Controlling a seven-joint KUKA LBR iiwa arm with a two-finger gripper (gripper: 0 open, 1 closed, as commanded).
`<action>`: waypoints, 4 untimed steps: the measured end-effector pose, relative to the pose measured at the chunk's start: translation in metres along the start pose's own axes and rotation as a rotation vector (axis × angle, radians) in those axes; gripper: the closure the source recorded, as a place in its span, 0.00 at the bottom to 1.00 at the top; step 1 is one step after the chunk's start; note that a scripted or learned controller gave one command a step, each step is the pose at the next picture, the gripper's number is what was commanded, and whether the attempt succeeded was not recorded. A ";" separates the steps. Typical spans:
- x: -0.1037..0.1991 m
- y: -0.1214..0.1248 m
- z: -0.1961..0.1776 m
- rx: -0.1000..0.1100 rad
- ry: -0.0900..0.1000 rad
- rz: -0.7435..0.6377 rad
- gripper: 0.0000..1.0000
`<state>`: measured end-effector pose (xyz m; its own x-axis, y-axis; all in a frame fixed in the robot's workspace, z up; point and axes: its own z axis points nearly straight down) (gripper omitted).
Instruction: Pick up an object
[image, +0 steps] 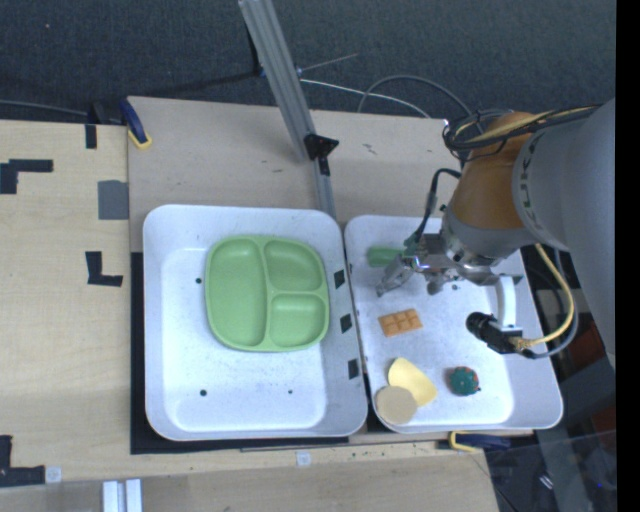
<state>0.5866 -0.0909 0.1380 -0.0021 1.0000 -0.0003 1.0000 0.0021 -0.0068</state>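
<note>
Claw over the right bin, no object confirmed in its grip.

Your claw (408, 270) hangs low in the right bin (535, 395); you cannot tell whether it is open or closed. A green piece (381, 256) lies just at its 10 o'clock, the orange waffle block (400, 322) near its 6 o'clock, the yellow and tan pieces (405, 391) and teal ball (462, 380) farther toward 5. The green divided plate (267, 292) sits in the left bin (170, 400), at 9. Risk: closing off-centre would nudge the green piece against the wall and miss it.

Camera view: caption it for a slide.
KUKA arm's gripper low over right bin by a green item; green divided plate in left bin.
</note>
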 end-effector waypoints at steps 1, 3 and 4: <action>0.000 0.000 0.050 -0.007 -0.002 0.000 0.00; 0.001 -0.001 -0.024 -0.011 0.000 0.001 1.00; 0.001 0.000 -0.077 -0.011 0.000 0.000 1.00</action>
<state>0.5871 -0.0895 0.2150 -0.0017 1.0000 -0.0007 1.0000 0.0017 0.0041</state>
